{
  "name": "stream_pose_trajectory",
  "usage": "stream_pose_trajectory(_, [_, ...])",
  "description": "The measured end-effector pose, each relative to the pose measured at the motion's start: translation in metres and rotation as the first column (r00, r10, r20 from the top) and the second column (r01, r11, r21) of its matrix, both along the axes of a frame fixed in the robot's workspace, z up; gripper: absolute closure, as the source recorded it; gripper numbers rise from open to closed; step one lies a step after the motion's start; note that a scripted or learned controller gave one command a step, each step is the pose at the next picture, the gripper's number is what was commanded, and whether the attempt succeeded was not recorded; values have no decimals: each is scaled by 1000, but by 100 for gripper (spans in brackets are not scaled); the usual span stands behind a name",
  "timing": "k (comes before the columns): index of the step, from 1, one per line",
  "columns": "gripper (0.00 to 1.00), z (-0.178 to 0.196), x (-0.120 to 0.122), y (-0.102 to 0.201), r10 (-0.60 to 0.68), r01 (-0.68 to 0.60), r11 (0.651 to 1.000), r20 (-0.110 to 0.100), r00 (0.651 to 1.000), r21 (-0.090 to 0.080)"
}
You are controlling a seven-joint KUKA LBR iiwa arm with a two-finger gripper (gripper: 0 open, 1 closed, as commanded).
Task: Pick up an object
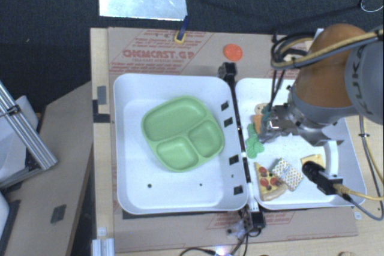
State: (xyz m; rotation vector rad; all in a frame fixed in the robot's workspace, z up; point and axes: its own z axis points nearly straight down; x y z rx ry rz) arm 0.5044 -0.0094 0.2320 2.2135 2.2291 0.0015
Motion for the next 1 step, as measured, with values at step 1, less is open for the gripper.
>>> stream_pose_trajectory(1, [100,-5,0,9,0,0,1000,1,1000,0])
